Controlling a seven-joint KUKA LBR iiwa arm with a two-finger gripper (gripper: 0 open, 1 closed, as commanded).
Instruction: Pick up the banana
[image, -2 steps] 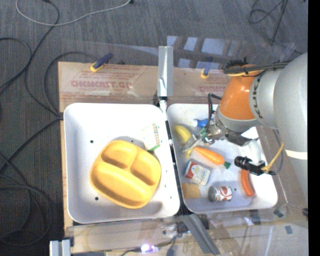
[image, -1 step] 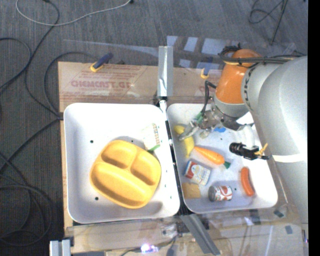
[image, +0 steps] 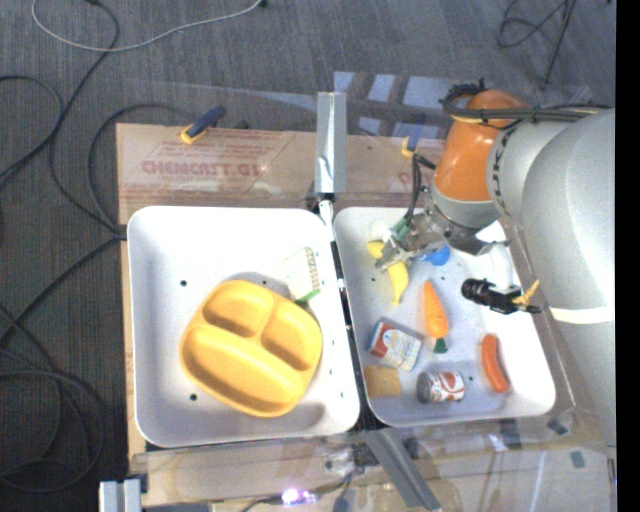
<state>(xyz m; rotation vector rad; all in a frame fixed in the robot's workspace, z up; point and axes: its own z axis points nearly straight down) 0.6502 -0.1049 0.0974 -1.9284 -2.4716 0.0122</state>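
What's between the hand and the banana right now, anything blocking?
Nothing visible. The hand is already down at the banana in the right bin, over its upper end. The carrot lies just right of the banana, apart from it; the blue item sits beside the hand.

Yellow banana, orange carrot

Both white bins look like smooth, faintly glossy plastic. The yellow divided tray at lower left is shiny moulded plastic, and the banana and carrot share that toy-like sheen. The small can looks metallic. The brown board above is matt cardboard.
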